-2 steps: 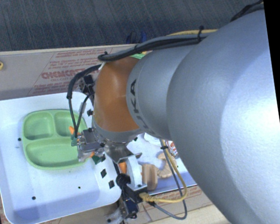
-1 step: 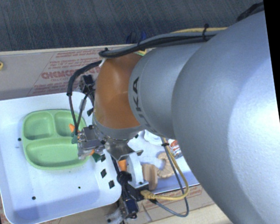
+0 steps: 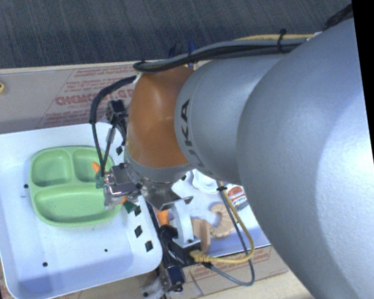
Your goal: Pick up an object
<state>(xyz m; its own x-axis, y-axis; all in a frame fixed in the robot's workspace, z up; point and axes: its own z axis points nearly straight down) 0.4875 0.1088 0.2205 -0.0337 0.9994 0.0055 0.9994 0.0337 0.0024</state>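
Arm (image 3: 274,133) reaches in from view right, wrist pointing down over the seam btw the two bins. Gripper (image 3: 118,188) hardware sits at the right edge of the green divided plate (image 3: 62,197). Grip state not readable: wrist body covers the business end, so no call on how wide it stands or whether it has anything.

Likely target (my judgement) = the plate, since it's the thing closest to the gripper. It lies flat in the left bin (image 3: 24,265), toward the far-right part, right rim near the bin wall. Right bin (image 3: 254,236) is mostly under the arm; a tan piece (image 3: 218,220) and a red-and-white labelled item (image 3: 236,197) peek out. Counter (image 3: 62,94) looks cardboard-lined.

Risks from here:
- Plate is broad and shallow, so prob. only a rim pinch is possible. Smooth rim → slip, or the plate tips and drops once lifted off-centre.
- Grab point is at one end, so the far end hangs → rotation in the grip.
- Wrist is close to the wall btw the bins; a low approach could clip it or shove the plate.

Orientation: long axis approx. left–right in view, slight tilt. Two small compartments on the far side, one long compartment on the near side, running along that axis. Open face up.
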